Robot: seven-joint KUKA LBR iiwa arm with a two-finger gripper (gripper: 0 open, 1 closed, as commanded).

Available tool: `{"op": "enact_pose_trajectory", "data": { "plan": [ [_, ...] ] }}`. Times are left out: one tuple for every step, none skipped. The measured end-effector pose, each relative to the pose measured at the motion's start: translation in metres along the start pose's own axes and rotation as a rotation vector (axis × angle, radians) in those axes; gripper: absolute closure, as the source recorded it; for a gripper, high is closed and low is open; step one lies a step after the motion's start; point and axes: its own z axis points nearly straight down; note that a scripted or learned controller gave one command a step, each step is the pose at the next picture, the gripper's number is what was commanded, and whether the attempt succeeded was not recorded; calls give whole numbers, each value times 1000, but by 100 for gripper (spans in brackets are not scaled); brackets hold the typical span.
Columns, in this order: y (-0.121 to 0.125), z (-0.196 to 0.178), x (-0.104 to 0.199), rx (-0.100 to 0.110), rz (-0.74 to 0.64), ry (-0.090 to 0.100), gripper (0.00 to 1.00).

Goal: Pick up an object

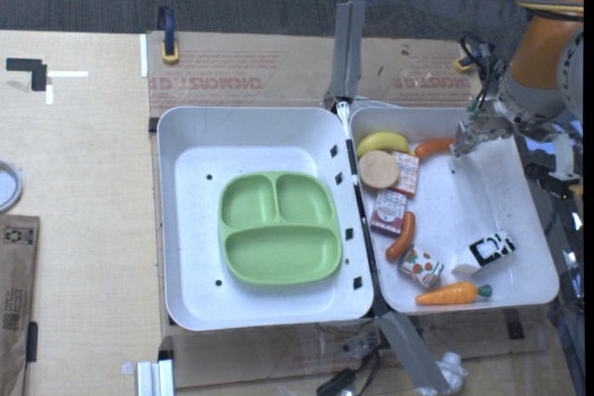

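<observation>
My gripper (463, 142) hangs over the far part of the right bin (520, 199), just right of an orange sausage-shaped toy (432, 146). A yellow banana (382, 142) and a round tan bun (378, 169) lie to its left. Along the bin's left side are a small pink packet (406, 173), a red box (388, 211), and a red sausage (401, 236). A small carton (420, 268), a carrot (447, 294) and a black-and-white piece (490, 249) lie near the front. Nothing shows held in the gripper.
The left bin (186, 199) holds a green divided plate (278, 227). A grey divider post (348, 51) rises between the bins at the back. The arm's orange band (538, 51) and cables sit at the right edge.
</observation>
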Motion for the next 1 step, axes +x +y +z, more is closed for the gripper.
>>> {"op": "enact_pose_trajectory", "data": {
  "plan": [
    [3,-92,60,0,93,0,100]
  ]
}}
